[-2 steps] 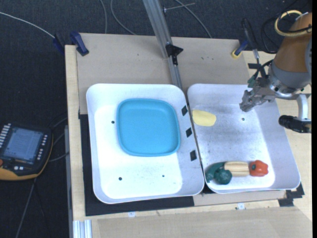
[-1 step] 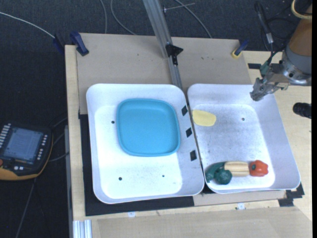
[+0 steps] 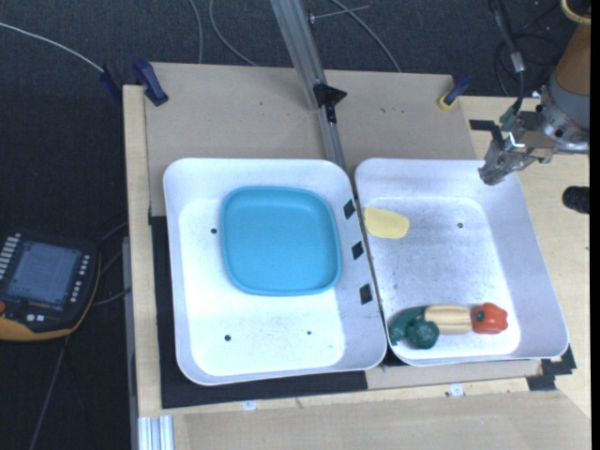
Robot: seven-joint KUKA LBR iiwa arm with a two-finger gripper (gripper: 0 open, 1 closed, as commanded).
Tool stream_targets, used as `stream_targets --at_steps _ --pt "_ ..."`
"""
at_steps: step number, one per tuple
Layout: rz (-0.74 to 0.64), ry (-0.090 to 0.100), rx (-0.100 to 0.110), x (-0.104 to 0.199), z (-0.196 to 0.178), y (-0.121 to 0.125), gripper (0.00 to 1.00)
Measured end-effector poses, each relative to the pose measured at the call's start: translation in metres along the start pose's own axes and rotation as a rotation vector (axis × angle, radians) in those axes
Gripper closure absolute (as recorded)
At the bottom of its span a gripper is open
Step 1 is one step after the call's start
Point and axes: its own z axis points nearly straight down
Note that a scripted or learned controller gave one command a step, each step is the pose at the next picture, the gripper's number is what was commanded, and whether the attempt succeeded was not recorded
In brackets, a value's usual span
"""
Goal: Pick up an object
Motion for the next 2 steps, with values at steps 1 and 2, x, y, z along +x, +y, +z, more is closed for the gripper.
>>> stream_targets --at_steps 1,2 --pt "-0.004 0.002 0.000 0.057 -0.009 -0.009 1.00" --pt "-0.004 0.002 0.002 0.103 -0.005 -0.009 1.00"
